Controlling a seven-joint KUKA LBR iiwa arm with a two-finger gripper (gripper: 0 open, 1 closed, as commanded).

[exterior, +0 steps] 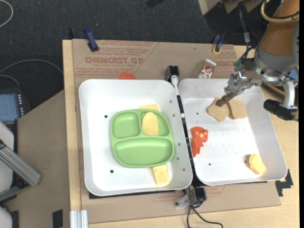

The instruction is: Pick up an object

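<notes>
The claw (227, 97) hangs over 2 tan bread pieces (227, 110) in the right bin (270, 132); I cannot tell its state. Centre on 1 piece before closing.

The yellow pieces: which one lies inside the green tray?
The yellow oval piece in the green tray's upper right compartment. The others lie in the bins outside it.

Cardboard-covered bench (142, 56), two shallow white bins side by side, left bin (90, 127), right bin (273, 148), small carton (206, 70) behind right bin, blue clamps (90, 39) at rear edge
</notes>
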